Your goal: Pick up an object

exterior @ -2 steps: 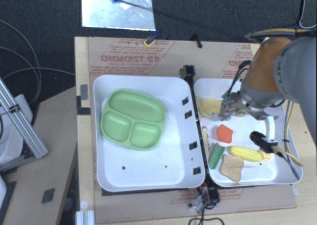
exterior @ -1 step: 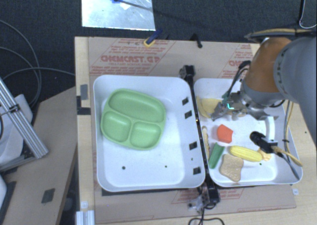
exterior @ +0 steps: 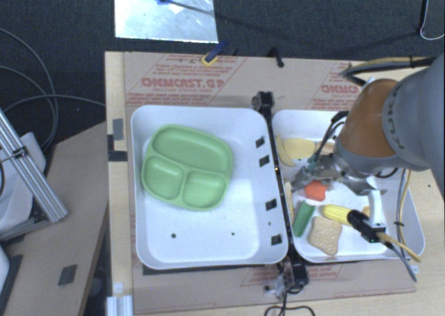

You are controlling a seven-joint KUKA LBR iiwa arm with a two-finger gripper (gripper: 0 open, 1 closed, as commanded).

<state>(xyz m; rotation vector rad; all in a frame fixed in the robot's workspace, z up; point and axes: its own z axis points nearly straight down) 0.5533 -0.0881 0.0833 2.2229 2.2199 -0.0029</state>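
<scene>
I have gripper [exterior: 311, 177] low in right bin [exterior: 410, 238], over red piece [exterior: 315, 191] — reach step. Finger state: cannot tell. Next — settle, close, lift.

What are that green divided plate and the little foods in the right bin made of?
The green divided plate looks like matte moulded plastic: uniform colour, soft rounded ridges. The corn cob, green piece and orange piece look like plastic toy food, smooth and evenly coloured, though that is uncertain.

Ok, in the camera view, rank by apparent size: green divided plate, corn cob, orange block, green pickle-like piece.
1. green divided plate, far largest
2. corn cob
3. green pickle-like piece, close to the corn, unsure
4. orange block, partly hidden by the arm
</scene>
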